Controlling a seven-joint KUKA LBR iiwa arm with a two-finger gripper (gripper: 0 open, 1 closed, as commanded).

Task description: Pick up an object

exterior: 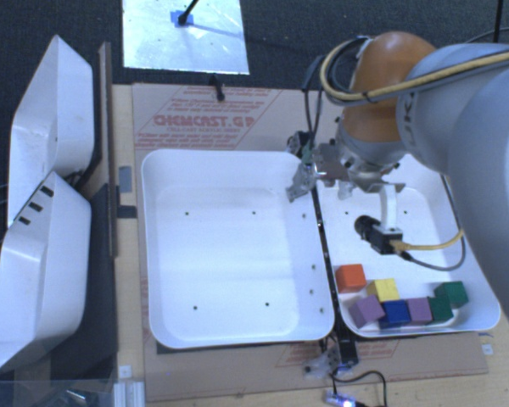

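Reaching in from the right, big grey arm [475,134] with its orange band [388,66], bulking over the far part of the right bin [485,316]. Resting on the bench [204,119], two shallow white bins side by side, the left bin [153,253] nearer the middle of the view. Hanging over the shared rim between the two bins, toward their far end: the end effector [304,181], well apart from the blocks; cannot tell whether apart or together, too small and too cluttered at this slant.

Lying clustered in the near corner of the right bin: green block [450,293], orange block [350,276], purple block [365,309], blue block [396,313], lilac block [419,309], yellow block [385,289]. Mostly touching or just beside one another, the orange one standing a little clear at the edge of the group.

Judging by looks: small, rigid, light, probably foam or wood, not fragile, flat-sided and so easy to pinch without slipping. Best taken across two opposite flat faces, from above. Favouring the orange block, with free space on most sides; crowded neighbours elsewhere likely to block a clean closing or get nudged aside.
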